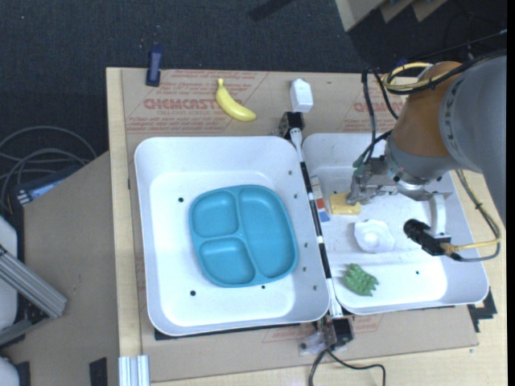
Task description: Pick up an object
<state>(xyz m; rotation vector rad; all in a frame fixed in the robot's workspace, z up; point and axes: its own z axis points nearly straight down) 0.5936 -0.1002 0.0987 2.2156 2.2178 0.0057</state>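
right white bin (451, 284), jaws (358, 197) down just above yellow block (344, 207), jaw state unclear

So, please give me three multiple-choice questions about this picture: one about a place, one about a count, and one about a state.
1. Where does the banana lie?
A. in the left bin
B. on the board behind the bins
C. on the tray

2. How many compartments has the blue tray?
A. two
B. three
C. five

3. How does the tool stand to the yellow piece?
A. right above it in the right bin
B. far off, over the left bin
C. raised above the banana

Answers:
1 B, it rests on the printed board beyond the white rims.
2 B, two dividers make three hollows.
3 A, the tool hangs just over the yellow piece in the right bin.
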